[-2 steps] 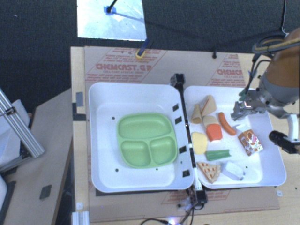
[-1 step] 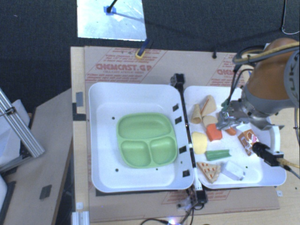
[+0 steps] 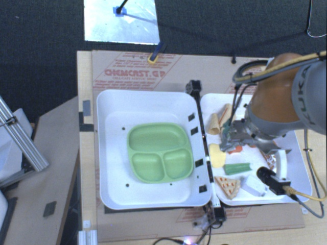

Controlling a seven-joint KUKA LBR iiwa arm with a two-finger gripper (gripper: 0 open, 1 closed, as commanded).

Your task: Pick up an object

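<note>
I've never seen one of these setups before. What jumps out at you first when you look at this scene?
The bright green divided plate in the middle of the left white bin catches the eye first. Next is the bulky grey and orange arm reaching in from the right, its gripper low over the right bin. Toy food lies scattered there: a pizza slice, a green piece and a yellow piece.

Green tray (image 3: 157, 152) in a white bin (image 3: 110, 137); yellow piece (image 3: 217, 157), green stick (image 3: 237, 168), grey-and-orange arm (image 3: 286, 98).

Glossy green plastic tray (image 3: 157, 152)
</note>
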